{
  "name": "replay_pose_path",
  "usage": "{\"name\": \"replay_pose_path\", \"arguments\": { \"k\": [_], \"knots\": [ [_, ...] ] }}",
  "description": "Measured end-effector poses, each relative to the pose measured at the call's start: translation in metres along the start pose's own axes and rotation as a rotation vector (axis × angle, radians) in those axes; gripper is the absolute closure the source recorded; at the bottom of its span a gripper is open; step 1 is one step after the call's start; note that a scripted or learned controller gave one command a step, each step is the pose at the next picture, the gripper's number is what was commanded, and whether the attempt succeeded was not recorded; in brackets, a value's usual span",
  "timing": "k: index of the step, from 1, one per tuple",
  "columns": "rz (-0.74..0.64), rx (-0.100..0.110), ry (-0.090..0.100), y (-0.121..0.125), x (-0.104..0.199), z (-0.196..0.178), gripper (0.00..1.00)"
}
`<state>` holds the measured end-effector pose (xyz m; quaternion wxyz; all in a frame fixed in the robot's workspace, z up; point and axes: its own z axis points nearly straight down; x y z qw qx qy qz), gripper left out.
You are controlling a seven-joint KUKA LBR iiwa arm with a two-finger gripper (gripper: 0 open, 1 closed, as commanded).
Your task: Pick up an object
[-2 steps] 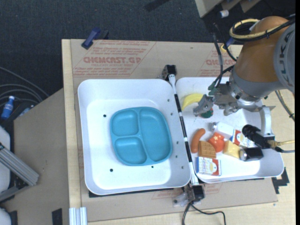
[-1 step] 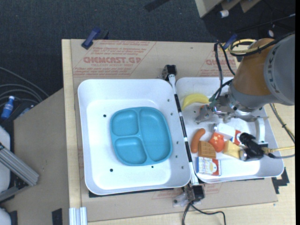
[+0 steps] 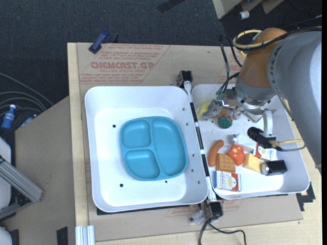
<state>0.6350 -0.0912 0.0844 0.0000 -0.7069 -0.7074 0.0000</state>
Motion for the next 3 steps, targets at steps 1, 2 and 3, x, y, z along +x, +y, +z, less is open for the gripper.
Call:
{"name": "replay_pose_path", "arguments": {
  "k": [1,2,3],
  "knots": [
    [0.0,-0.002,-0.001,0.001,0.0,-0.011,1.0],
    [0.0,-0.002,0.0,-0.015,0.056,-0.156,1.0],
    [0.0,0.003,0.001,-0.048,0.106,-0.176,1.0]
  ]
}}
